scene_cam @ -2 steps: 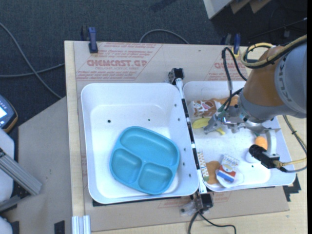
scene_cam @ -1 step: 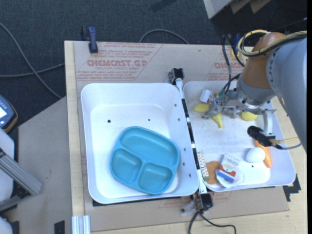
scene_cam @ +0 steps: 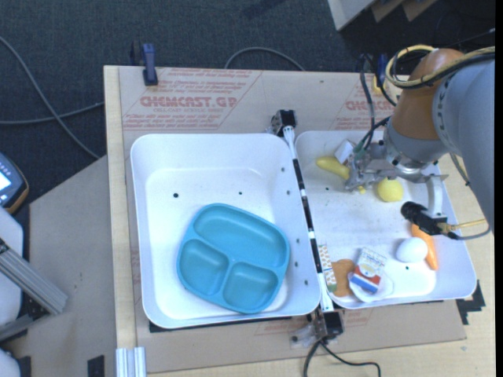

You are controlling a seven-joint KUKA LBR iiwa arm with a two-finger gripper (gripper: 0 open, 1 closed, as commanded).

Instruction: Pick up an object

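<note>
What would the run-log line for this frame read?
gripper: low in right white bin, at yellow banana-shaped toy | grasp: unconfirmed | left white bin: blue sectioned plastic tray

My camera gives me an evenly lit, fairly bright view, with light falling from above. The two white bins (scene_cam: 149, 163) come out nearly blown out, their inner walls showing only faint grey shading. The blue divided tray (scene_cam: 233, 256) throws almost no shadow. My arm (scene_cam: 464, 93) casts a soft, short shadow onto the right bin beneath my wrist. The dark floor around the bench stays dim and grainy. Fine detail is soft throughout; the printed lettering on the cardboard (scene_cam: 189, 100) is slightly blurred.
</note>
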